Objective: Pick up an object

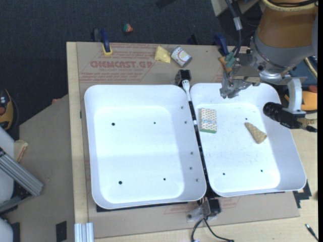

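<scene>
Camera view, from above at a slant. Bench (126, 64) of brown board, bearing two white bins side by side: left bin (96, 150), right bin (282, 160). Grey arm (287, 24) with orange band, reaching in from the right. Gripper (231, 92) over the far left part of the right bin; state of the pincer cannot be told. Box (208, 120) lying in the right bin near its left wall. Wedge (256, 132) further right, well apart from the gripper.
</scene>
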